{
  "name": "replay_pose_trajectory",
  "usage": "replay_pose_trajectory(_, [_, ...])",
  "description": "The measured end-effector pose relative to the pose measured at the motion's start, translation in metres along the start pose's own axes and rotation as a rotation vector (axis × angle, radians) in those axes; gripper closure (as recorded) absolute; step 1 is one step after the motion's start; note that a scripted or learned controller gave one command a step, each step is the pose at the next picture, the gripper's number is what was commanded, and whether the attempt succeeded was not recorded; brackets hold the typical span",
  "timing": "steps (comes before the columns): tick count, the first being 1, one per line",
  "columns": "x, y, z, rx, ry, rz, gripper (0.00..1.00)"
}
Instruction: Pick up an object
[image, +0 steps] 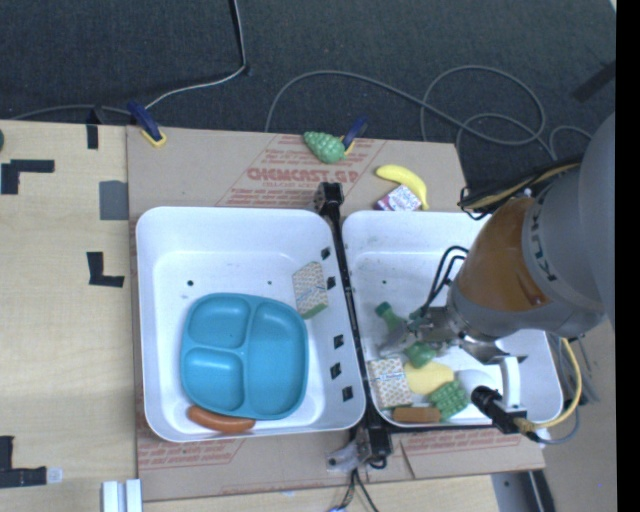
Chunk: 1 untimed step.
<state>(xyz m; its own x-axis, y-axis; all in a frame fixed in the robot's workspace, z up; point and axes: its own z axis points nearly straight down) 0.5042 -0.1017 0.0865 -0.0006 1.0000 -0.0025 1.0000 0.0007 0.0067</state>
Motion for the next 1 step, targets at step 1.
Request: replay_pose_trajectory(1, [-0.0006,0.0004,-0.0095,-0.001,-0.001,0.001,1.00])
